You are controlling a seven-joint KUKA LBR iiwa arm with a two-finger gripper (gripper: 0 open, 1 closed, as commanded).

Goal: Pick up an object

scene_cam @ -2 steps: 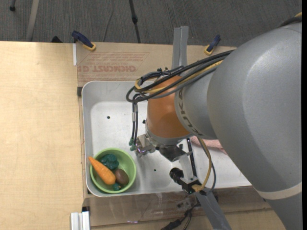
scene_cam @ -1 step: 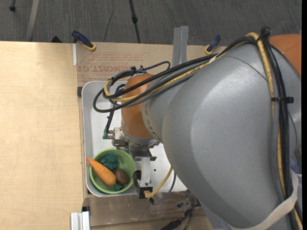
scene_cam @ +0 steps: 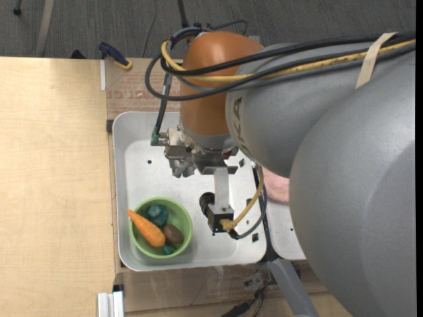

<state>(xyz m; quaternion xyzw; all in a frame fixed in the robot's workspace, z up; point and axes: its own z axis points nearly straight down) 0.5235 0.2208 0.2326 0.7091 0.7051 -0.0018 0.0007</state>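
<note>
Near the hand (scene_cam: 197, 165), a carrot (scene_cam: 148, 228) lies in a bowl (scene_cam: 176, 210).

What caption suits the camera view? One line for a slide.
Gripper hangs over white bin, near green bowl holding a carrot.

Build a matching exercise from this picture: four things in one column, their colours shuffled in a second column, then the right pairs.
Things:
1. bowl
2. carrot
3. bin
4. rounded lump beside the carrot in the bowl

Colours:
A. brown
B. white
C. green
D. orange

Pairs: 1-C, 2-D, 3-B, 4-A
</note>
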